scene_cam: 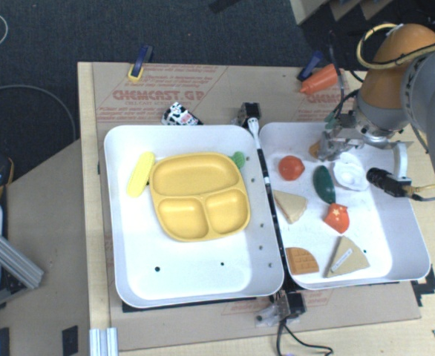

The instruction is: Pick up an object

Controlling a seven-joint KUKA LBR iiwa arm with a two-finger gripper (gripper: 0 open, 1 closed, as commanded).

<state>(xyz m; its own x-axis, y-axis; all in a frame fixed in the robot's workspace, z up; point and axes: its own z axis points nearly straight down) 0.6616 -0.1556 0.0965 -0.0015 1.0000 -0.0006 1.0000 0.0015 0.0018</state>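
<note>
Cardboard-topped bench held two white bins; the left bin (128,258) carried a yellow divided plate (199,195). We saw the gripper (335,144) low over the right bin (403,236), near the red tomato (291,167), probably lining up a grab.

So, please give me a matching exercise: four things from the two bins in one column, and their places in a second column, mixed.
Things:
1. yellow divided plate
2. tomato
3. waffle-patterned cookie
4. corn cob

Places:
A. right bin, near front edge
B. left bin, along the plate's left side
C. middle of left bin
D. right bin, upper left part

Pairs: 1-C, 2-D, 3-A, 4-B
</note>
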